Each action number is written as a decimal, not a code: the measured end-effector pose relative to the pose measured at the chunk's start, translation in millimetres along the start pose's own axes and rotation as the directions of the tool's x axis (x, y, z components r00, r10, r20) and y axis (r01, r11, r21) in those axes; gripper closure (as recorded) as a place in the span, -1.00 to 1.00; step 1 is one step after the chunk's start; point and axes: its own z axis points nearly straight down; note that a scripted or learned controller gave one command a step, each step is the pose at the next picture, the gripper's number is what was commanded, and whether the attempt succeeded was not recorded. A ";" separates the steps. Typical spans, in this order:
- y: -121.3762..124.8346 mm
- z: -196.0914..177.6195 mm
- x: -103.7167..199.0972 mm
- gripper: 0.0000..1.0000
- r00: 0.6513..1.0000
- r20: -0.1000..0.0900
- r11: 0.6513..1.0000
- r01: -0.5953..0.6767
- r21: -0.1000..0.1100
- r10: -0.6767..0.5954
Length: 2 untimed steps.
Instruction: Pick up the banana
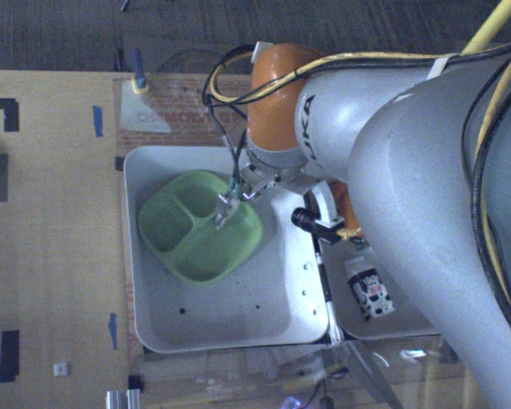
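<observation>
Gripper (224, 211) low over green tray (175, 237) in left bin (204, 322); finger state unclear. Banana unlocated, possibly behind arm (409, 169). Recommend locating first, then centring before closing.

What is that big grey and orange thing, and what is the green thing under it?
That is a robot arm, seen by one camera looking down from above. At its tip is a small pincer for grabbing things. It hangs over a green plate with sections, which lies in a white bin. A second bin beside it has a small carton in it. Its job is to pick up a banana. I cannot tell whether the pincer holds anything.
</observation>
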 end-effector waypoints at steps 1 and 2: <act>-1.5 -9.6 2.3 1.00 1.000 -0.004 1.000 0.004 0.010 -0.004; 15.0 -143.2 46.6 1.00 0.997 0.013 0.997 -0.071 -0.041 0.072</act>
